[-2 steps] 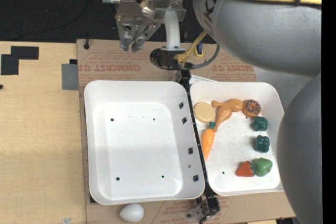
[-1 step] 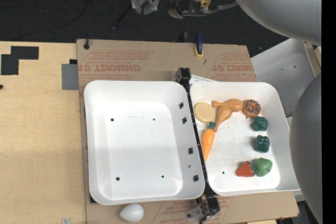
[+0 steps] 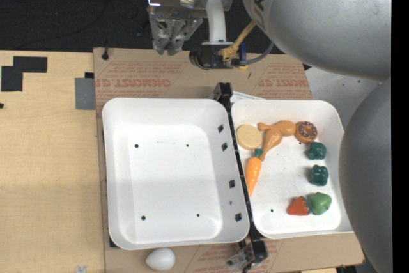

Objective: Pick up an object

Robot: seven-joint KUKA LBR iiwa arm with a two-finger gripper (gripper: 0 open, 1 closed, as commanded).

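The gripper (image 3: 171, 41) hung at the upper middle, how its jaws stood impossible to tell. An orange toy carrot (image 3: 254, 172) lay in the right bin (image 3: 332, 113); the arm hid that bin's right edge.

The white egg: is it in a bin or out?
Out. The white egg lies on the cardboard sheet just below the left bin's bottom rim, outside its wall.

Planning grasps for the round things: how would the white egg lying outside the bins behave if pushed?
The egg lies on flat board below the left bin, so it would probably roll, likely curving because of its oval shape. Its smooth, glossy surface suggests fingers may slip off.
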